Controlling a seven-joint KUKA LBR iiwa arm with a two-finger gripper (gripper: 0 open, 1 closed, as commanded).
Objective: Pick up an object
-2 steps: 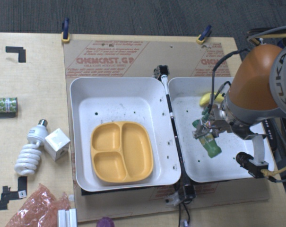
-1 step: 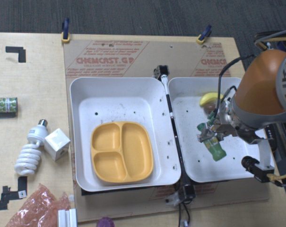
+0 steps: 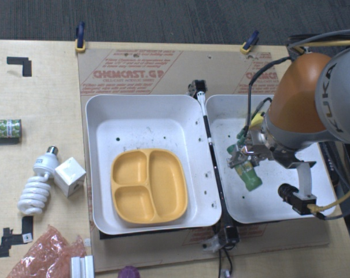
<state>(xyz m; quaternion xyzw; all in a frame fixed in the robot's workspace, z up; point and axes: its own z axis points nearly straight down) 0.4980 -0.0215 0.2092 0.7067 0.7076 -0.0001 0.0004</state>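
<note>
My gripper point(image 3: 243, 155) is low in the right bin point(image 3: 221, 112), near that bin's left-middle part, with the grey and orange arm point(image 3: 305, 100) covering much of the bin behind it. A green oblong object point(image 3: 251, 177) lies tilted on the bin floor, right under and just in front of the gripper and touching or nearly touching it. Small green pieces point(image 3: 233, 149) show at the gripper's left side. A yellow item point(image 3: 257, 119) peeks out beside the wrist. Whether anything is held is hidden by the wrist.
The left bin point(image 3: 99, 120) holds a yellow three-section plate point(image 3: 148, 185). On the bench to the left lie a spiral light bulb point(image 3: 37, 184), a white cube point(image 3: 70, 176), a green can point(image 3: 7, 129) and a pink mesh bag point(image 3: 44, 253). A black cable post point(image 3: 198, 89) stands between the bins.
</note>
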